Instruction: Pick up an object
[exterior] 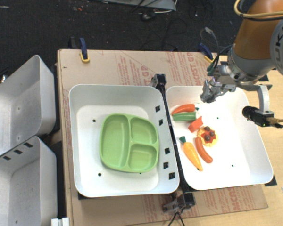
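We log toy foods clustered left of centre in the right bin (254, 164): carrot (192, 155), sausage (203, 149), red-and-green pepper (184, 109). Gripper (208, 96) sits above them near the bin's upper edge; grip state undetermined.

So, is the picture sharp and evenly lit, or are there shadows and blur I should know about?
In the camera view, the light is even and soft; the green plate and the toy carrot are sharp. The hand casts only a faint shadow in the right bin. The white bins are bright but not glaring. The floor behind the bench is dark, with little detail.
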Controlling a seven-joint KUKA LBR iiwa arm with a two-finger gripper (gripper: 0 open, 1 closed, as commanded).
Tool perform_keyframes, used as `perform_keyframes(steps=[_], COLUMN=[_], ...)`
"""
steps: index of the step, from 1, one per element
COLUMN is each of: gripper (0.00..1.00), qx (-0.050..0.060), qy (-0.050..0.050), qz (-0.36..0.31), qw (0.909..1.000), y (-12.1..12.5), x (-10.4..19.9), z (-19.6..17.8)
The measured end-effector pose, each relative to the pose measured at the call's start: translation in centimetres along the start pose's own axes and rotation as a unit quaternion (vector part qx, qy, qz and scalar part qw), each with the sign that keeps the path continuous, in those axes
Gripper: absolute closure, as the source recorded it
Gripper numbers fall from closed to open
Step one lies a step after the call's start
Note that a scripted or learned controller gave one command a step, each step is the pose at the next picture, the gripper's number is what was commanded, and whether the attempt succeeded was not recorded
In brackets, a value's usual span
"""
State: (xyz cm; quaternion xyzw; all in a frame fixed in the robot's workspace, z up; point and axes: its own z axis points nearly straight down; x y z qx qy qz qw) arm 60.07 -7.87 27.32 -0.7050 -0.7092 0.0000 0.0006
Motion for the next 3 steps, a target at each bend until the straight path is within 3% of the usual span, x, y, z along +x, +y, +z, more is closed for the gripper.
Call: perform_keyframes(steps=[1,3], gripper=[1.0,1.0], qx=[0.0,0.001], qy=[0.001,0.0], qz=[-0.001,0.0], qw=[1.0,1.0], y=[-0.1,-3.4], x=[5.9,15.9], z=[0.8,2.6])
